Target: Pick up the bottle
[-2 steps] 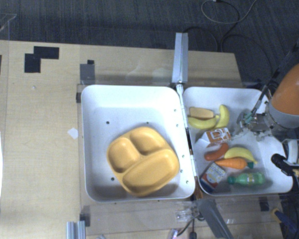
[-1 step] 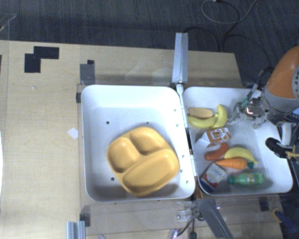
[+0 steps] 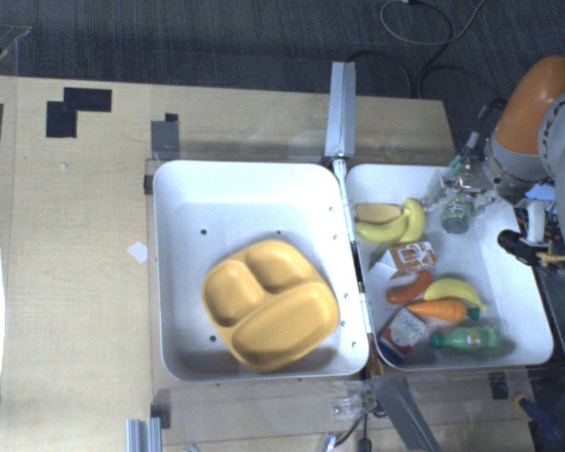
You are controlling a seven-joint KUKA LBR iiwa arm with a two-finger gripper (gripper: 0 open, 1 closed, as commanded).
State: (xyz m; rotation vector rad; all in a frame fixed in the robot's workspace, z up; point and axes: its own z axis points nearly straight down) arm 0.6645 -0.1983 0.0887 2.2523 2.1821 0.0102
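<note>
i've got the bench (image 3: 75,281) under both bins, w/ the left bin (image 3: 184,281) holding just a yellow sectioned tray (image 3: 268,301) sitting tilted near its middle-front. the right bin (image 3: 523,332) is the busy one. arm (image 3: 546,125) comes in from the right, orange band up top, grey wrist below, reaching over the back-right part of the right bin. gripper (image 3: 458,207) hangs at the bin's back, pointing down-left; something small, clear and greyish sits right at its tip, but i can't tell if it's actually pinched or what it is, and can't tell if the gripper is open or closed from here. the bottle (image 3: 465,339), green w/ a label, lies on its side along the front edge of the right bin, well apart from the gripper. just behind it: a carrot (image 3: 440,311), a yellow banana (image 3: 455,292) and a reddish sausage-shaped item (image 3: 409,288). a small packet (image 3: 404,330) lies left of the bottle, an orange-white carton (image 3: 413,255) sits mid-bin, and another banana w/ a tan bread-like piece (image 3: 388,222) sits at the back-left.
</note>
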